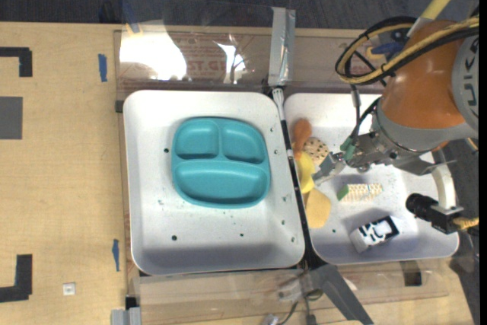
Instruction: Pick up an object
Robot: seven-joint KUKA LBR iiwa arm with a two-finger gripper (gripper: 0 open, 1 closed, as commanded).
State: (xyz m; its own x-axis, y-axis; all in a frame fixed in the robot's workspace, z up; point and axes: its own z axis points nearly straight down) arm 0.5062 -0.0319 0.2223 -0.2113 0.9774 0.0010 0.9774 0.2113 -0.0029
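Observation:
My gripper [332, 162] hangs low over the left part of the right bin [411, 243], reaching in from the right. Its tip is close to a yellow object [305, 170] by the bin's left wall, and I cannot tell if they touch. Just above the tip lies a beige speckled piece [316, 148], with an orange object [302, 129] behind it. A yellow-orange lump [318, 209] lies below. A small patterned white block [360, 192] sits under the wrist. A white and black object [374, 232] rests near the front.
The left bin [148, 186] holds a teal divided plate [221, 161]. The grey and orange arm [426, 91] covers the right bin's upper right, with yellow cables above it. A black part [426, 211] sticks out at the right bin's right side.

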